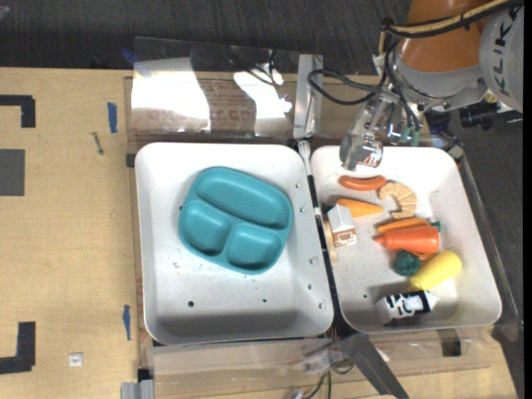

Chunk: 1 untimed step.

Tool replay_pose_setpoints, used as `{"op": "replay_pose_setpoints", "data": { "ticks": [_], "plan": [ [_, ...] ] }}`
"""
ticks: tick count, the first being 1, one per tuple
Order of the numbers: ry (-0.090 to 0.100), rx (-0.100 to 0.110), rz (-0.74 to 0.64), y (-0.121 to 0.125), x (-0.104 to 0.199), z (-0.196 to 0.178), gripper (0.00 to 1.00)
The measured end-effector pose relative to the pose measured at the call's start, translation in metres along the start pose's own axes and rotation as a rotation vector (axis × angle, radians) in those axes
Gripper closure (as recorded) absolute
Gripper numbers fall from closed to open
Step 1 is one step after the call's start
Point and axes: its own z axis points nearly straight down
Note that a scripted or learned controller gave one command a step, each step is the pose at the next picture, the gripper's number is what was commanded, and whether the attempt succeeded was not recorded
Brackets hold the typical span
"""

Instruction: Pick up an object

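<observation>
Toys are crowding the right bin [478, 248]'s middle, leaving bare floor along its near-left corner; the teal tray [235, 219] is taking up the left bin [166, 298]'s centre.

Teal plastic divided tray [235, 217] in left white bin [158, 223]; right white bin [474, 248] holds orange carrot [409, 238], yellow lemon-shaped toy [438, 269], black-and-white small item [406, 304].

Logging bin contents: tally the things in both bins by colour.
Teal: 2, the divided tray and small teal piece
Orange: 3, sausage, carrot wedge, big carrot
Tan: 2, shell piece, small block
Yellow: 1, yellow piece
Black-and-white: 1, black-and-white piece
Total: 9
</observation>
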Motion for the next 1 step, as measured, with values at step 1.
{"op": "replay_pose_setpoints", "data": {
  "ticks": [1],
  "plan": [
    [-0.01,-0.002,-0.002,0.0014,-0.0017,-0.0118,1.0]
  ]
}}
